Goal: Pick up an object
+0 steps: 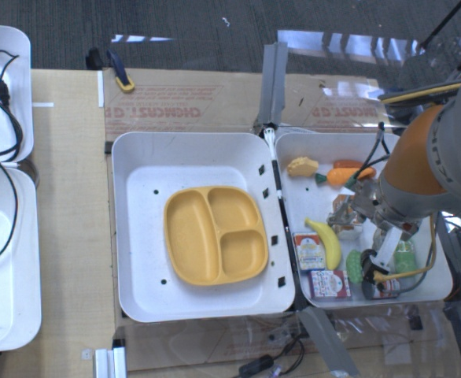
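Note:
The right bin [443,286] holds several small items. A pale yellow lumpy piece [302,165] and an orange carrot [341,176] lie at its far end. A banana [326,242] lies in the middle, next to a small red and white carton [310,252]. A second carton [330,284] and a green item [354,265] sit near the front, with a green bottle [404,258] to their right. My gripper [345,213] is low inside this bin, just right of the banana's top and below the carrot. The wrist hides what lies under it.
The left bin [136,235] holds a yellow divided plate [215,235]. A grey divider post [274,85] rises between the bins at the back. The arm's orange band [415,160] and cables hang over the right bin's right side.

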`<action>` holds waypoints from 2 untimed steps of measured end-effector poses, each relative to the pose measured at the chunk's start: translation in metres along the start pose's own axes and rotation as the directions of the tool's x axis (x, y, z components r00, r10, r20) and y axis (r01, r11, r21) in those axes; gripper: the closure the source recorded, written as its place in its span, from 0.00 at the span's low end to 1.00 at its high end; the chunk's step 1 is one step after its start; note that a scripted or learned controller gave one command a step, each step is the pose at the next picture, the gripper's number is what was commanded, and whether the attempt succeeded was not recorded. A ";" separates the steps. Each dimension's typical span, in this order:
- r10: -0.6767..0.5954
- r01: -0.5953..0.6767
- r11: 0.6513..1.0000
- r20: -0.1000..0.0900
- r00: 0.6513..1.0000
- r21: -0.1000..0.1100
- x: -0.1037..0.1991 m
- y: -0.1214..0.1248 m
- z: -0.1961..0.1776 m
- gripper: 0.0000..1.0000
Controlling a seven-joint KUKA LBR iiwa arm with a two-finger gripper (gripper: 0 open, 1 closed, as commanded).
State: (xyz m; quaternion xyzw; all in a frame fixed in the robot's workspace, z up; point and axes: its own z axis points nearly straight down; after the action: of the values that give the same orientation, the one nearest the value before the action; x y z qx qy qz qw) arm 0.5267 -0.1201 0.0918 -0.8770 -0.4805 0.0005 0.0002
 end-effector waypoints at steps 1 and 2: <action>0.003 -0.003 1.000 0.002 1.000 0.004 -0.001 0.000 -0.008 1.00; 0.003 -0.003 1.000 0.002 1.000 0.004 -0.001 0.000 -0.008 0.00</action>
State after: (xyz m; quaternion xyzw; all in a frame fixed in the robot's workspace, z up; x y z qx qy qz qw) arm 0.5257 -0.1209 0.0996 -0.8778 -0.4789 0.0024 0.0016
